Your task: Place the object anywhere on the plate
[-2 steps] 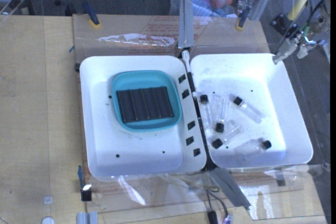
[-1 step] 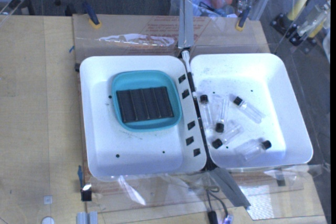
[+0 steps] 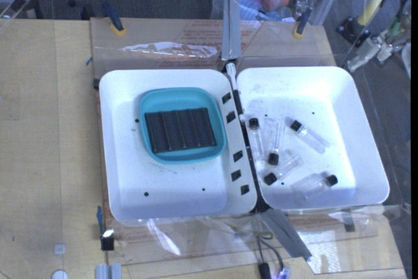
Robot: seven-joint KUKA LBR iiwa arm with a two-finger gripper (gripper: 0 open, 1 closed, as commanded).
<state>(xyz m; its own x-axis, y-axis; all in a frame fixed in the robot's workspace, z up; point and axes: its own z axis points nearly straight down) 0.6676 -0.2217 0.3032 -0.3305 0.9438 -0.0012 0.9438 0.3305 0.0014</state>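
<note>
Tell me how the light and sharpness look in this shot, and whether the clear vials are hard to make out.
Camera view: soft, even light, slightly blurry overall. The white right bin looks washed out, so the clear vials nearly vanish against it; their black caps stand out. The teal plate in the left bin reads clearly. Plastic sheeting behind the bins catches some glare.

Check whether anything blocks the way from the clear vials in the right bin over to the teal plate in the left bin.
The clear plastic vials with black caps lie loose in the right white bin. The teal square plate sits in the left white bin with a dark ridged insert on it. Between them stand the two bins' raised rims with black clips.
</note>
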